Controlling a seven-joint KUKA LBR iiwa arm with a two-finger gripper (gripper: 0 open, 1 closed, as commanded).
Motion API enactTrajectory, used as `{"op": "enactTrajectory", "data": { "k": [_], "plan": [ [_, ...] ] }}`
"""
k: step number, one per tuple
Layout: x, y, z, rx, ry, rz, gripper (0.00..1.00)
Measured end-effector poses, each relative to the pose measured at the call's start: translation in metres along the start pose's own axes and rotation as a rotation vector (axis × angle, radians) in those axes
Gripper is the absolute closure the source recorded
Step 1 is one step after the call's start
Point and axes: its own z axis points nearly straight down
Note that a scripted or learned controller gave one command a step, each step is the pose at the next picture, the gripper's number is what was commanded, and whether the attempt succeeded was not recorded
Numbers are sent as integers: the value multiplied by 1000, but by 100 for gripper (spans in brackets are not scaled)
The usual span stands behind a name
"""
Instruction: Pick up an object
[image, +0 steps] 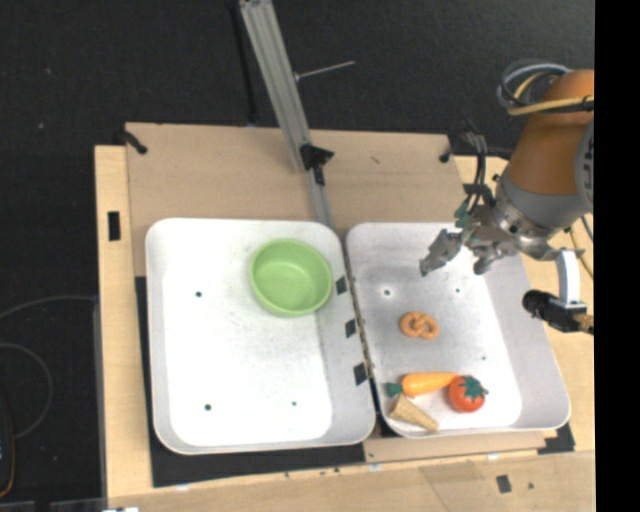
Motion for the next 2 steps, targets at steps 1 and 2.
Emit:
{"op": "enactTrajectory", "data": {
  "k": [1,2],
  "plan": [
    [0,0,0,0,0,1,0],
    [-10,-6,50,5,-2,4,0]
  ]
}}
